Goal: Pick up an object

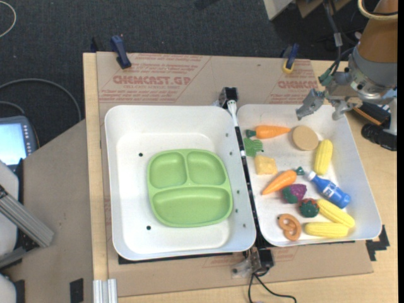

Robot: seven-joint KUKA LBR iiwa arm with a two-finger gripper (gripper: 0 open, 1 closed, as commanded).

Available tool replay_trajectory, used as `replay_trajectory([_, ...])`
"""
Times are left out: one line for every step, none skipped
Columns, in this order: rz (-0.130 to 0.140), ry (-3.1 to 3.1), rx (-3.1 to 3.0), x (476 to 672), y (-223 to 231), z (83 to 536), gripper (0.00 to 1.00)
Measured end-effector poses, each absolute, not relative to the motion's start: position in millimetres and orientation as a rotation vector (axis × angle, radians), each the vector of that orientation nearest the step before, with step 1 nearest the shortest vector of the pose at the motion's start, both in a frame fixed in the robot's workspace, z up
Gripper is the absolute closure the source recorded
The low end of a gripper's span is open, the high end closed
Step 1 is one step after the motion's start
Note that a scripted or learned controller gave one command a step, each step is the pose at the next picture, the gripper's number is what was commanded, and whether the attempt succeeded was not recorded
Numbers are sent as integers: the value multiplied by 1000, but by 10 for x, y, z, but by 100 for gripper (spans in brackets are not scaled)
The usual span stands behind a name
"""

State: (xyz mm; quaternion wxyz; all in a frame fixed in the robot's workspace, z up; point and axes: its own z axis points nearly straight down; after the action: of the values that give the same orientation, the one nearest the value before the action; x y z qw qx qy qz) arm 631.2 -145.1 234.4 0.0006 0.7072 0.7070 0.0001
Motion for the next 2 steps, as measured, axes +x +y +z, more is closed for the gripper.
replay_trajectory([-13, 2226, 2235, 5561, -1535, 1411, 0])
replay_trajectory([20, 2209, 2207, 5307, -1349, 1020, 0])
